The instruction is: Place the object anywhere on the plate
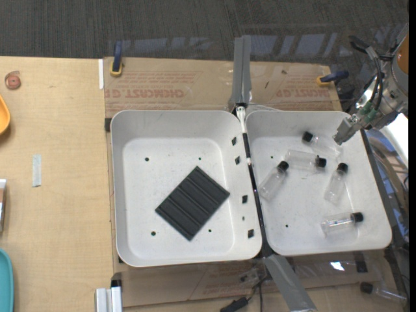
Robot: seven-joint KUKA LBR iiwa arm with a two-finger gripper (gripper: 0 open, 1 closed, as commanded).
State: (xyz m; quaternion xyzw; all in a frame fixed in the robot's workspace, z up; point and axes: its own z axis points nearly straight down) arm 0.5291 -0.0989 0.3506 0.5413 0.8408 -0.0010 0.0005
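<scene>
Five small clear vials with black caps lie on their sides in the right bin [383, 236]. They are scattered singly, none stacked, each at its own angle. One vial [273, 179] lies toward the bin's left side. One [305, 159] sits mid-bin with its cap pointing right. One [335, 184] lies just right of that, cap up. One [341, 221] lies near the front wall. The fifth vial [316, 139] lies nearest the back right, cap at its left end. Loose scatter probably suits one-at-a-time picking: each vial has free space around it.

The plate [192, 202] is a dark ribbed rectangle. It lies flat and turned diagonally near the middle of the left bin [120, 174], nothing on it. A raised divider [246, 155] separates the two bins, so any vial must be lifted over it. Task judged not yet begun: no vial on the plate.

The gripper [343, 134] is at the back right of the right bin, tip pointing down and left. It is just beside the fifth vial's right end; contact cannot be judged. Whether it is spread or pressed together: cannot tell, too small and slanted. No vial seen held in it. The arm [390, 86] slants in from the upper right corner, with cables running along it.
</scene>
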